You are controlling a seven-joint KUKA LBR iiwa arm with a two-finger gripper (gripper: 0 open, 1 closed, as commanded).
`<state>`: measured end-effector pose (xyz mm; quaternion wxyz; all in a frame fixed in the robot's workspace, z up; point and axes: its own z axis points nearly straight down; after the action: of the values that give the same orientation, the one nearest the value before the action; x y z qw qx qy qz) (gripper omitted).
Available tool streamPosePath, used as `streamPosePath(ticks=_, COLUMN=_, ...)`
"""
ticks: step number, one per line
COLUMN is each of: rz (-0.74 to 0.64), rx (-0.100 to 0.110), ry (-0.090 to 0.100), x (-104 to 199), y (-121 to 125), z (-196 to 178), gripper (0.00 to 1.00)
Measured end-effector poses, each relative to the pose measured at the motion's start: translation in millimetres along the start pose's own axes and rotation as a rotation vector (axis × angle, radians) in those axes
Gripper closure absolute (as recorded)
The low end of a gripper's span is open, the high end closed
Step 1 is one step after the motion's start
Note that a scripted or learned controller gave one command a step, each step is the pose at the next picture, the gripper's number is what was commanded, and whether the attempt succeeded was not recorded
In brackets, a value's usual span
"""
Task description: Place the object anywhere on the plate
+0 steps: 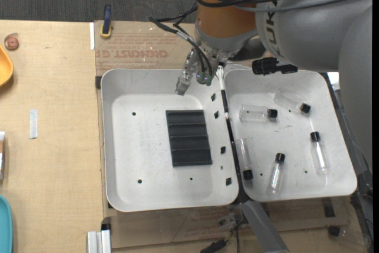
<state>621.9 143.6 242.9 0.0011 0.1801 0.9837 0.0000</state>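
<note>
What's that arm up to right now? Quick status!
Gripper over left bin's back edge, above the black plate. Clear tubes lie in right bin. Nothing on the plate.

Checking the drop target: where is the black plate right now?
The black plate lies flat in the left bin, right of its centre, below the gripper.

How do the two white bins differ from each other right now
The left bin holds one dark ribbed plate lying flat; the right bin holds several clear tubes with black caps, scattered at different angles. The gripper hangs above the left bin's top edge, not the right bin. Both are shallow, white, side by side.
</note>
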Motion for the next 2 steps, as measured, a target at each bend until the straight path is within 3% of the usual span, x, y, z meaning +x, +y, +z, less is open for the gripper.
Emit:
streamPosePath(ticks=1, rz=-0.295, rx=-0.002, ry=-0.001, x=8, y=47, z=-7, gripper=1.0)
streamPosePath(ticks=2, rz=-0.098, rx=0.0, ry=0.001, x=29, y=80, z=16, gripper=1.0)
